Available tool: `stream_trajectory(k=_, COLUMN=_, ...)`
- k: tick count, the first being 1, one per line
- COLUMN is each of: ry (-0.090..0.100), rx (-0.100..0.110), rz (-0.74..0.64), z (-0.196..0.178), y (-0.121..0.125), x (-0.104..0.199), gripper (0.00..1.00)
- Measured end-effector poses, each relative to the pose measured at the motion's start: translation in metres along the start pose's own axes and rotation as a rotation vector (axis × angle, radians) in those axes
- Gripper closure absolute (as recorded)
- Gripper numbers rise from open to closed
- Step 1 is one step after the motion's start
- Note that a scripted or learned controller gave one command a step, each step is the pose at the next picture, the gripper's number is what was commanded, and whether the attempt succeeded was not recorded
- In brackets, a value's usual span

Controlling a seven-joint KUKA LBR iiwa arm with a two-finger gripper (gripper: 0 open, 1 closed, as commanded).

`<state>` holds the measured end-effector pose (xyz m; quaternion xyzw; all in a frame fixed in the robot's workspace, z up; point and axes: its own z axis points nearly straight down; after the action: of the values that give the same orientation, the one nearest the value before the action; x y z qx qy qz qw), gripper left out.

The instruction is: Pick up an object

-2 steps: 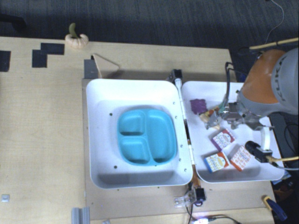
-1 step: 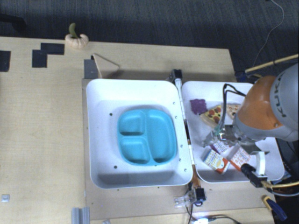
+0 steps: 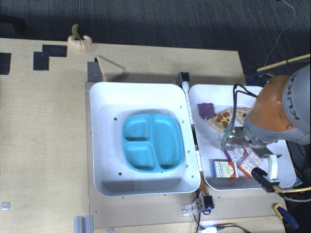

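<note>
Low at the frame's right, over the right-hand shallow white bin [image 3: 212, 182], the two-finger gripper [image 3: 232, 141] hangs, its grip state impossible to tell, just above small printed packets [image 3: 243, 159].

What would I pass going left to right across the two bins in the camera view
Left bin → blue divided tray → purple item → small juice carton → the arm's orange band.

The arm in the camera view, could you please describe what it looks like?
The arm is a rounded grey body with a broad orange band and part of dark lettering on the grey shell. A thin black cable loops beside the band. The gripper below is dull grey metal.
</note>
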<state>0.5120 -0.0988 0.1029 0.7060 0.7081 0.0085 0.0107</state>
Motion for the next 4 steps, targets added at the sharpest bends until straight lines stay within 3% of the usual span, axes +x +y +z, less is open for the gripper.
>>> stream_trajectory(k=1, ry=0.006, rx=0.024, rz=-0.003, z=-0.082, y=0.044, x=0.124, gripper=1.0)
stream_trajectory(k=2, ry=0.002, rx=0.026, rz=0.0, z=-0.081, y=0.01, x=0.026, gripper=1.0)
stream_trajectory(k=3, ry=0.003, rx=0.026, rz=-0.001, z=-0.081, y=0.011, x=0.027, gripper=0.0)
stream_trajectory(k=4, ry=0.002, rx=0.017, rz=-0.002, z=0.005, y=0.012, x=0.013, gripper=0.0)
